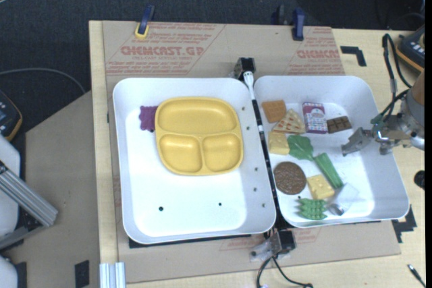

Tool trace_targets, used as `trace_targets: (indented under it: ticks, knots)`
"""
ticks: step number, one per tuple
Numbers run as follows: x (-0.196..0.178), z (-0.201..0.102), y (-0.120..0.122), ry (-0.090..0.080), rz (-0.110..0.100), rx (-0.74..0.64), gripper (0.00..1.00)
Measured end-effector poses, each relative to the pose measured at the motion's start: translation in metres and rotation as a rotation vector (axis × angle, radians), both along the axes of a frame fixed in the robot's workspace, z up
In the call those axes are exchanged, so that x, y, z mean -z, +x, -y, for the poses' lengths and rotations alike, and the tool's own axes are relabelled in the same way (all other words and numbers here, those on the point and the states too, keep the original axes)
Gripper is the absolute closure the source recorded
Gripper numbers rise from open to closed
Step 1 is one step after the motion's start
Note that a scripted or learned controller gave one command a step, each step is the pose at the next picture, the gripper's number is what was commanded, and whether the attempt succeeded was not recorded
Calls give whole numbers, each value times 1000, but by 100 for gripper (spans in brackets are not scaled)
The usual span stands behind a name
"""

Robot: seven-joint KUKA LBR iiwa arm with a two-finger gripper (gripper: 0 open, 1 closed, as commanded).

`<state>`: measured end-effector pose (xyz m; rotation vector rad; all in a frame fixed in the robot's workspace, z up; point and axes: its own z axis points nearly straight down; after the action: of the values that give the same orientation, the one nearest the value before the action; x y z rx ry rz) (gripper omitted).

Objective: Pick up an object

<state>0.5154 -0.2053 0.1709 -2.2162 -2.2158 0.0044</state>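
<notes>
The right bin (pixel 385 179) holds several toy foods: a brown cracker (pixel 273 109), a pizza wedge (pixel 291 123), a pink and white packet (pixel 314 117), a chocolate bar (pixel 339 123), a yellow cheese block (pixel 278 143), a green leafy piece (pixel 301 147), a green pod (pixel 329 169), a round brown cookie (pixel 290 177), a yellow cube (pixel 320 187) and a green bundle (pixel 312 208). My gripper (pixel 362 139) hangs low over the right side of this bin, just right of the chocolate bar, with nothing visibly in it.
The left bin (pixel 189 212) carries a yellow divided plate (pixel 199 133) with a small purple item (pixel 146 117) at its left edge. A black-studded divider (pixel 256 135) separates the bins. Two clamps (pixel 143 23) (pixel 298 23) sit on the bench's back edge.
</notes>
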Motion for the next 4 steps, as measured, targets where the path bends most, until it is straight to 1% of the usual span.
trace_targets:
  ticks: [1,2,3,4]
  knots:
    - [64,0,-5,0,-1,0,0]
    - [85,0,-4,-1,7,0,0]
    - [72,0,-2,-4,14,1,100]
    - [28,-5,0,-6,13,-2,100]
